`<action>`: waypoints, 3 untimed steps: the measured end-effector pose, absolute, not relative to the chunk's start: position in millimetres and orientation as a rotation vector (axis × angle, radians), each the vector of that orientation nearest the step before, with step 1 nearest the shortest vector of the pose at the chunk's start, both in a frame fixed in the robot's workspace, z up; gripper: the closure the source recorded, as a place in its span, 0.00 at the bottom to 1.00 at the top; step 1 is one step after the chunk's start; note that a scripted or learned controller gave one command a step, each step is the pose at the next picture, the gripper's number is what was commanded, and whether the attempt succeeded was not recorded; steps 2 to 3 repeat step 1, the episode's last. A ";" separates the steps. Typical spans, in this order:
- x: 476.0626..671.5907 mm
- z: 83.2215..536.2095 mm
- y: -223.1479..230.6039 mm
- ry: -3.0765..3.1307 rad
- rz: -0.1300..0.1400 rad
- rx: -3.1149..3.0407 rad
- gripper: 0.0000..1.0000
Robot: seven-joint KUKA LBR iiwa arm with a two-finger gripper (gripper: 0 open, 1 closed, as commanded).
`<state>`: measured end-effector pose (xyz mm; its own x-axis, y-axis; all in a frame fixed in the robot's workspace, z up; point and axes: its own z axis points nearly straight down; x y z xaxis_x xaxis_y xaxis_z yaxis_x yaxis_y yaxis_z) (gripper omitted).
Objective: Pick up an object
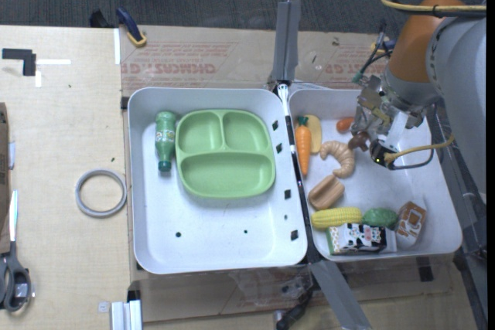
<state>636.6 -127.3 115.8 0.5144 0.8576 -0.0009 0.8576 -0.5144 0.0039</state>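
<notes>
Claw near right bin back wall, above croissant; finger state can't tell. Left bin front floor open. Cardboard-topped desk.

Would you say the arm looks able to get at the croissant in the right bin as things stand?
Probably yes. The pincer hangs just right of the croissant, which lies uncovered on the bin floor; the carrot and hot dog bun lie beside it, not on it.
</notes>
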 end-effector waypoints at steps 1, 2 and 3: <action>658.8 191.3 -74.4 1.876 -0.003 2.520 1.00; 658.8 191.3 -74.4 1.876 -0.003 2.520 1.00; 658.8 191.3 -74.4 1.876 -0.003 2.520 1.00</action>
